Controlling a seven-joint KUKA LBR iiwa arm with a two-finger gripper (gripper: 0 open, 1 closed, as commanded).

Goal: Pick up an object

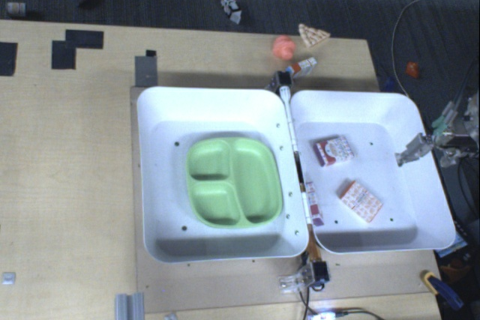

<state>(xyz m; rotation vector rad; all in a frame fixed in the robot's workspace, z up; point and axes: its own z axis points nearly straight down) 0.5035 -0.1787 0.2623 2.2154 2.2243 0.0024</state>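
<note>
Two small red-and-white packets lie in the right bin [390,116]. One packet [332,151] sits near the bin's middle left, and the other packet [361,201] lies lower and slightly to the right. My gripper [421,146] hangs over the bin's right rim, to the right of both packets and apart from them. Nothing shows in its grasp. A green divided plate [231,181] rests in the left bin [157,161].
A small flat card [312,207] lies along the divider between the bins. Behind the bins on the bench are an orange ball [283,47], a toy pizza slice [313,34] and a small tube [301,68]. Cables run off the bench's right side.
</note>
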